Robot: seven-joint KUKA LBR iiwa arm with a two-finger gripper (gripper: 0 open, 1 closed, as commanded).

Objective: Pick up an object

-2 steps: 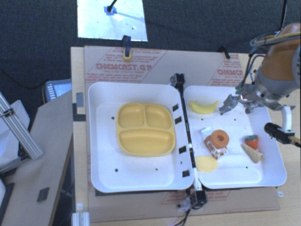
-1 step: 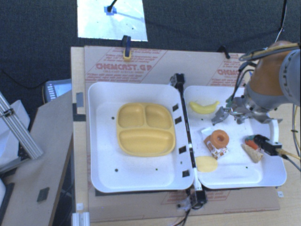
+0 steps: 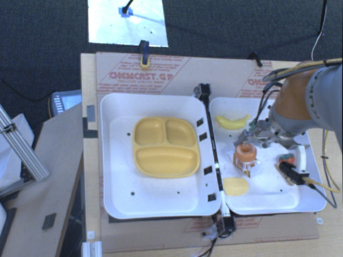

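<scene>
White right bin (image 3: 268,197), small orange object (image 3: 245,154)

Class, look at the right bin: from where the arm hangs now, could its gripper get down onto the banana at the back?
Probably yes. The banana lies apart from the other things in the right bin, with bare floor around it, and the gripper hangs close beside it. Nothing covers it; the bin's back wall is near.

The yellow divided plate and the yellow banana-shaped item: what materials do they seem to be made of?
The yellow divided plate looks like moulded plastic with a smooth, matte finish: one even colour, rounded compartment ridges, soft highlights. The banana-shaped item is probably a plastic toy, since its yellow is uniform and spotless, though the view is too small to be sure.
</scene>
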